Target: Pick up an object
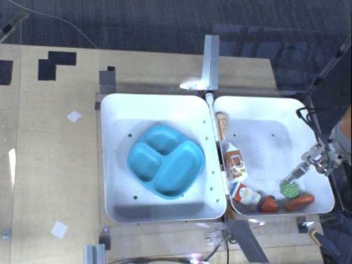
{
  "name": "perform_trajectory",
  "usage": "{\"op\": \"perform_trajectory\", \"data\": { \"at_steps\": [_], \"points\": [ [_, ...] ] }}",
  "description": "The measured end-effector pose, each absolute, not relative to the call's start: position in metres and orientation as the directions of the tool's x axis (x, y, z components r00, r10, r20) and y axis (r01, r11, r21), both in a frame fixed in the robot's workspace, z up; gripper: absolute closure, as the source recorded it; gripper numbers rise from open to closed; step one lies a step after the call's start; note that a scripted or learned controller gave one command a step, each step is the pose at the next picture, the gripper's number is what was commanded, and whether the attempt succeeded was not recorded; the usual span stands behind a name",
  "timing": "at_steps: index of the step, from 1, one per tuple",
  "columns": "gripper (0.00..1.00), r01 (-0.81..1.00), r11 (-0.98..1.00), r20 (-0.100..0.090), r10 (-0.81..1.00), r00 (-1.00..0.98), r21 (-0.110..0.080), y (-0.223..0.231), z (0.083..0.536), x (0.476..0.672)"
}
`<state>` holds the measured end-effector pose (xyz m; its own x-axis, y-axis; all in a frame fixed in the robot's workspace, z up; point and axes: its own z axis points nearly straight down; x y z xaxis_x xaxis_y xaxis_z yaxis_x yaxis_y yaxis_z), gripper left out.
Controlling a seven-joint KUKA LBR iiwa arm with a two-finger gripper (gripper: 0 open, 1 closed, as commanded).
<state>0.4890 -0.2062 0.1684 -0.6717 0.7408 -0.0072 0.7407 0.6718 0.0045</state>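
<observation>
Camera view, tool: the tool (293,176) reaches in from the right at a slant, its tip low over the near right part of the right bin (258,117); whether it is spread or closed I cannot tell, and nothing can be seen gripped in it.
Camera view, nearest thing: a green ball (290,190) lies just below the tool's tip, touching it or nearly so. By my reading this is the thing the tool is lined up on.
Camera view, beside the ball: an orange-red sausage shape (300,202) lies just beyond the ball on the near side, against the bin's near wall.
Camera view, further from the tool: a red fruit-like piece (268,204) and a small carton (246,196) sit to the tool's left along the same near wall; a taller carton (235,164) and a thin stick-like pack (221,126) lean along the wall that divides the bins, well apart from the tool.
Camera view, left bin: the left bin (115,125) carries a blue divided plate (166,161), far across from the tool.
Why so placed: the loose things crowd the near corner, so the tool likely comes in tilted to keep off the wall.
Risk: the ball is round and hemmed by the sausage shape, and may roll away.
</observation>
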Motion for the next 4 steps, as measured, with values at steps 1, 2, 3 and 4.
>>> {"op": "perform_trajectory", "data": {
  "at_steps": [1,2,3,4],
  "points": [
    [0.0,0.294,0.956,-0.008,0.294,-0.956,0.001,-0.164,0.154,0.489],
    [0.0,0.294,0.956,-0.008,0.294,-0.956,0.001,-0.164,0.154,0.489],
    [0.0,0.055,0.998,-0.008,0.055,-0.998,0.001,-0.086,0.132,0.5],
    [1.0,0.059,0.998,-0.016,0.059,-0.998,0.002,-0.086,0.144,0.503]
  ]
}}
